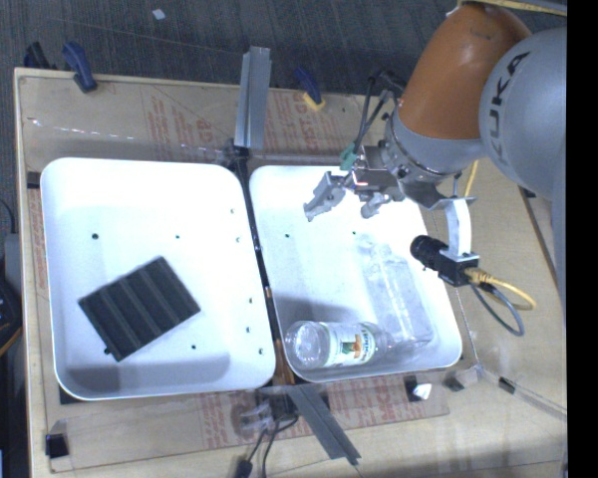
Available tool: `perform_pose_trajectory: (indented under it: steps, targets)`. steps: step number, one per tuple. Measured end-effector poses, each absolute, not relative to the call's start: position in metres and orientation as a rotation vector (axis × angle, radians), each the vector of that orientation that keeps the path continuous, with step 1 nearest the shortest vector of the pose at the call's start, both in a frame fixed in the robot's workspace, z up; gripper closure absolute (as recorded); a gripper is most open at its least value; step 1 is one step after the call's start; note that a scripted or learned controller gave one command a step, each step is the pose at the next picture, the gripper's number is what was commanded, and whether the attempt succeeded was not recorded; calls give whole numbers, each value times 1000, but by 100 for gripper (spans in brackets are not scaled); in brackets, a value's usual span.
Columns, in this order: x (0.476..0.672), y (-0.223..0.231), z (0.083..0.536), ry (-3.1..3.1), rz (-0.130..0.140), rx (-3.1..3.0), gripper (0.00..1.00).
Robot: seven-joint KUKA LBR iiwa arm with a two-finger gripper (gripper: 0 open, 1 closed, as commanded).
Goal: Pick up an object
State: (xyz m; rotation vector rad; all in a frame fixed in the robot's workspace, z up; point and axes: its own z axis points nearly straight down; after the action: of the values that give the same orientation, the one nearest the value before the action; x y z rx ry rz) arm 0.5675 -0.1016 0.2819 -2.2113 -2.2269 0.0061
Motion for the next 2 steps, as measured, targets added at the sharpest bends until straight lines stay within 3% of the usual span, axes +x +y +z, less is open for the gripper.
perform_pose_trajectory:
  steps: [2]
  targets:
    - [498, -140, 186, -2497, 2, -1905, 0]
